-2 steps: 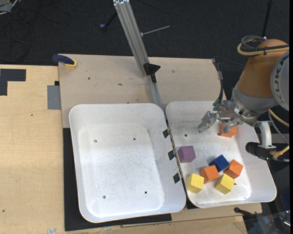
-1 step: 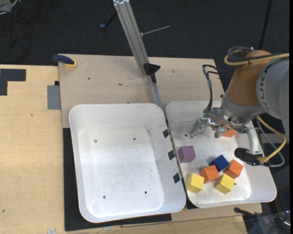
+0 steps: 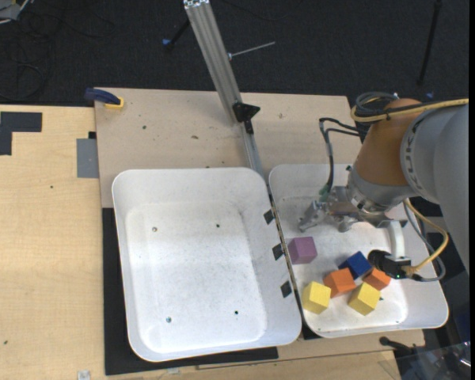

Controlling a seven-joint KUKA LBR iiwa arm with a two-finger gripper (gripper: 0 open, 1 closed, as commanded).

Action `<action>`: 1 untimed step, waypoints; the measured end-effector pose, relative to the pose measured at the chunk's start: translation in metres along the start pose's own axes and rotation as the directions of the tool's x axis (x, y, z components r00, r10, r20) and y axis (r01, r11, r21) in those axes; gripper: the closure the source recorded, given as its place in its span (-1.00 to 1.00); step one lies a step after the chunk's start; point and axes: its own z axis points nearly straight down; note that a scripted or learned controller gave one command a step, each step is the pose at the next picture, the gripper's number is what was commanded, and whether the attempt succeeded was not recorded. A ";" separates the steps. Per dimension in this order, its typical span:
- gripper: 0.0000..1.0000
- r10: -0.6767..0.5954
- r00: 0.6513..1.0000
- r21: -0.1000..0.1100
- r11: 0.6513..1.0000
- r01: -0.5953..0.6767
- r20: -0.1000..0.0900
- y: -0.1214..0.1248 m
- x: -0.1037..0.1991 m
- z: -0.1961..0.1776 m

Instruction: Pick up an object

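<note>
Camera view: claw (image 3: 315,214) above purple block (image 3: 303,249).

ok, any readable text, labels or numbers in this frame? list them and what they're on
None readable.
The small coloured cubes, such as the purple cube, have plain faces.
The two shallow white plastic bins carry no lettering.
The checkered tip of the grey aluminium bar is a pattern, not text.

Left bin (image 3: 142,212) floor bare and open, right bin (image 3: 427,311) near half crowded with blocks (image 3: 344,279)
</note>
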 end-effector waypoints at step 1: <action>1.00 0.005 1.000 0.001 1.000 -0.005 -0.001 0.000 -0.001 -0.011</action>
